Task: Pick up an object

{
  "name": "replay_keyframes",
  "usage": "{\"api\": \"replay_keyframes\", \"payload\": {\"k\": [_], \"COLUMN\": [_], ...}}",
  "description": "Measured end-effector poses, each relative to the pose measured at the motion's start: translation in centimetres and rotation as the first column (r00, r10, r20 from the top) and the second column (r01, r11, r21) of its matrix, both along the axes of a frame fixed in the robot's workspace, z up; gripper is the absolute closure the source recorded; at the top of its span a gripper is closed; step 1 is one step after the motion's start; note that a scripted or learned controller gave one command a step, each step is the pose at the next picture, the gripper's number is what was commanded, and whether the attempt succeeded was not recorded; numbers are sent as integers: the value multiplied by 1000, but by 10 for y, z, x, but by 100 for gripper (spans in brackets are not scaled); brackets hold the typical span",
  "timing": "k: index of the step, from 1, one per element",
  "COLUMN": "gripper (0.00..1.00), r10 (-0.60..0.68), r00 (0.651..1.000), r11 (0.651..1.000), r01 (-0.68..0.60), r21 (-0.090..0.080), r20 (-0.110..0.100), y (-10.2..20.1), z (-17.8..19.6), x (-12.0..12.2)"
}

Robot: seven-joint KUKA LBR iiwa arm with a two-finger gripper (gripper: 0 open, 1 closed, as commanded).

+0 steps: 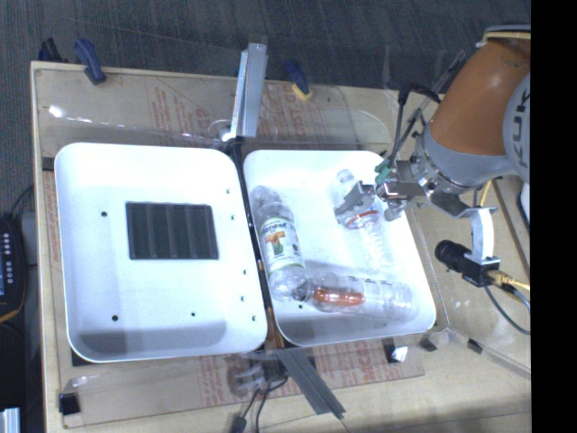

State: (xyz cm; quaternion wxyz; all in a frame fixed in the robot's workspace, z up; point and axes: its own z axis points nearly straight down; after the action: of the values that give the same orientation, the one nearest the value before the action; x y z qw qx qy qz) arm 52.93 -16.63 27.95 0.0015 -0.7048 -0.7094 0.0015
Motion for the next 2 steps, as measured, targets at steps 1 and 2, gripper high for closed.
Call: {"api": "replay_keyframes", "payload": {"k": [1, 2], "gripper": [0, 0], "r10": [-34, -49], "r00": [999, 999], "r11": [999, 999], "r01": [34, 49], "r21": [-1, 0], "r20": [-1, -2], "y": [-20, 45], "z": [-90, -137], "x": [67, 88]}}
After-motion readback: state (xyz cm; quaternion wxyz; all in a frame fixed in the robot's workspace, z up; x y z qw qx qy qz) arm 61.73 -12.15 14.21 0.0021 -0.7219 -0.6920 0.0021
